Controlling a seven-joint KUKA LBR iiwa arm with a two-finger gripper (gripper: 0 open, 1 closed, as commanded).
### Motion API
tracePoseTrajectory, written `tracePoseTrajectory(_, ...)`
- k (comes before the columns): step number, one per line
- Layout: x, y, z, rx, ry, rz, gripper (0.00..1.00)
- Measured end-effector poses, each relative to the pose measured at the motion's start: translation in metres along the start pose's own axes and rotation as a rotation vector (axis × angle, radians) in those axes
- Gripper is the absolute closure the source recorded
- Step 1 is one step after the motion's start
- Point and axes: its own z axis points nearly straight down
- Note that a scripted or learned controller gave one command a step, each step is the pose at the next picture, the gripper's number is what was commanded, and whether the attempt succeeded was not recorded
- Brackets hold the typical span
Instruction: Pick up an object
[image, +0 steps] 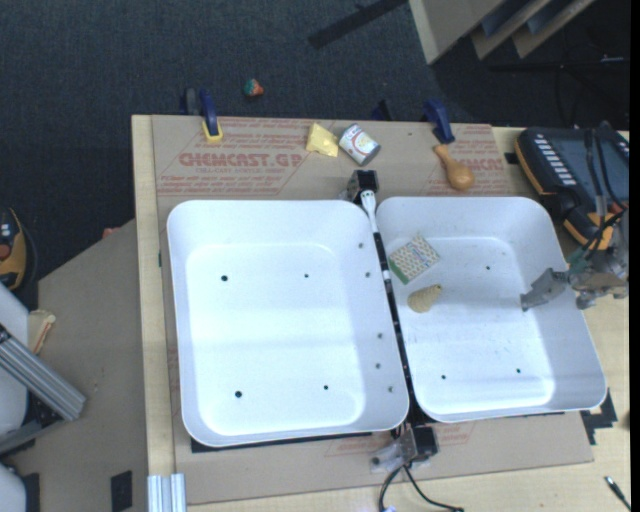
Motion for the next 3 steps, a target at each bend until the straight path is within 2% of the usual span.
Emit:
tracePoseTrajectory(1,-0.001,0.046,0.101,0.004,0.009,-0.005,0.00)
tracePoseTrajectory(2,-0.006,0.114,-0.196,-0.022,-0.009,-0.004,0.00)
tracePoseTrajectory(3,-0.006,0.112,-0.196,-0.007,-0.006,-0.002,1.00)
